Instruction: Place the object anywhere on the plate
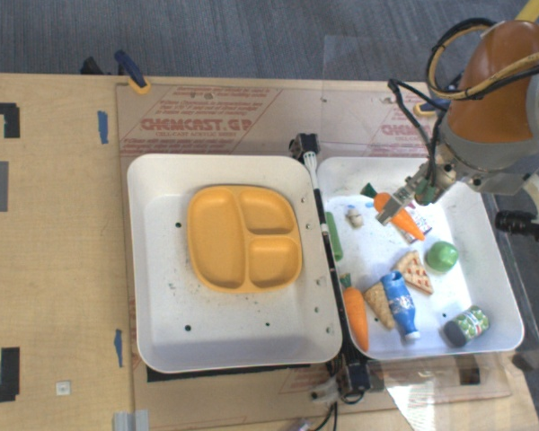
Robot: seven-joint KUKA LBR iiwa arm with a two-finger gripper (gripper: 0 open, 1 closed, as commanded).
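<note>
A yellow divided plate (244, 237) lies in the left white bin (153, 312). My gripper (408, 199) is down in the right bin (496, 277), near its back. It sits right over a small orange carrot toy (408, 224) with a green top (368, 189), and it covers the carrot's middle. I cannot make out whether the carrot is held.
The right bin also holds a green apple (441, 256), a pizza slice (417, 273), a blue bottle (401, 304), a larger carrot (356, 316), a dark green can (467, 325), a cone-shaped piece (377, 303) and a small pale item (353, 215). A green stick (333, 236) lies by the divider.
</note>
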